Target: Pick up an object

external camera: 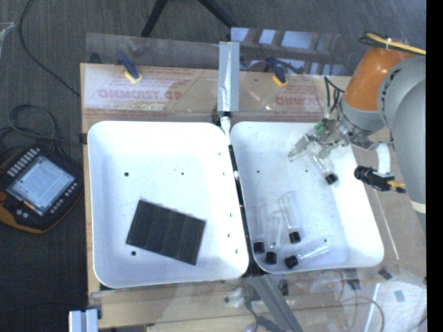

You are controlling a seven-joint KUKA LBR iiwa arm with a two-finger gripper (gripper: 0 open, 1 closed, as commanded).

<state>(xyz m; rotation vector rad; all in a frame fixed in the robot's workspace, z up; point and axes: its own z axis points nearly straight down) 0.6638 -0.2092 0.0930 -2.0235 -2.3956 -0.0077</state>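
**Overhead: two bins, clear vials and one dark slab**

Side by side on the bench stand two shallow white bins, both smooth, glossy and round-cornered. One object lies in the left bin: a flat, dark rectangular slab with faint ribbing across its matte face, set at a slant toward the near side.

Clear, tube-shaped vials with small black caps lie in the right bin. Roughly five of them form a loose cluster in the near-left part; their transparent bodies blur against the white floor, so the count leans on the black caps. One more vial lies apart, toward the far side, its black cap pointing nearward.

From the right comes one grey arm with its orange band. Its gripper sits low over the far part of the right bin, just beside the lone vial; whether its claw is apart or together I cannot tell.

One handheld pendant with a lit screen lies on the floor at left.
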